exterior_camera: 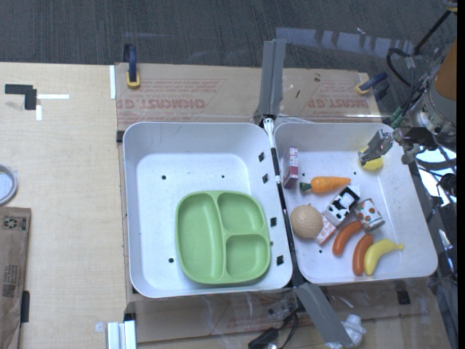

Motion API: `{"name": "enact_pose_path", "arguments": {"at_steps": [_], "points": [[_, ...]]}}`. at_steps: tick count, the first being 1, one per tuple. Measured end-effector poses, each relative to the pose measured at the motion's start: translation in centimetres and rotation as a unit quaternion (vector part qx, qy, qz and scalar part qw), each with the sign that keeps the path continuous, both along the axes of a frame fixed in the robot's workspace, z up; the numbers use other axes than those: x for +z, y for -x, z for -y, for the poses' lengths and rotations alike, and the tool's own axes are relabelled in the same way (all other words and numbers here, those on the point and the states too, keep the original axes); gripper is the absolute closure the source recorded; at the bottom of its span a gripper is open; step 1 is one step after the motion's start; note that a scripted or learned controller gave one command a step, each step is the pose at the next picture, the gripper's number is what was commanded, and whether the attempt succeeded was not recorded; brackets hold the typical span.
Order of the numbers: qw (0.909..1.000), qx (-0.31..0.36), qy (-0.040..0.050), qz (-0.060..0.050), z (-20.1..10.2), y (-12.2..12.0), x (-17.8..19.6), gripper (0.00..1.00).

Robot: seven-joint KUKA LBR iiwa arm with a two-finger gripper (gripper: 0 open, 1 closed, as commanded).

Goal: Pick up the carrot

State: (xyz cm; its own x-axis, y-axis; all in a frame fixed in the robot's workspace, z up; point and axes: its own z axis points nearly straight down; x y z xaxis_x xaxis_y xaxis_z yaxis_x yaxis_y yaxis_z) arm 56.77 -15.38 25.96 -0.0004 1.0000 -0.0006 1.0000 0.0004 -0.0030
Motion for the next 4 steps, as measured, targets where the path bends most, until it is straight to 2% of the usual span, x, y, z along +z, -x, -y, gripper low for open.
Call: {"name": "enact_pose_path", "arguments": {"at_steps": [1, 2, 3, 4], "points": [[0.9972, 0.075, -0.0006, 0.000, -2.6, -3.8, -13.5, 0.00], [0.9928, 0.120, -0.0005, 0.001, -5.1, -0.8, -16.8, 0.00], [0.9369, 0.350, 0.0002, 0.003, -2.3, -6.1, -16.7, 0.00], [0.9376, 0.348, 0.0009, 0.005, -2.1, -6.2, -15.7, 1.00]]}}
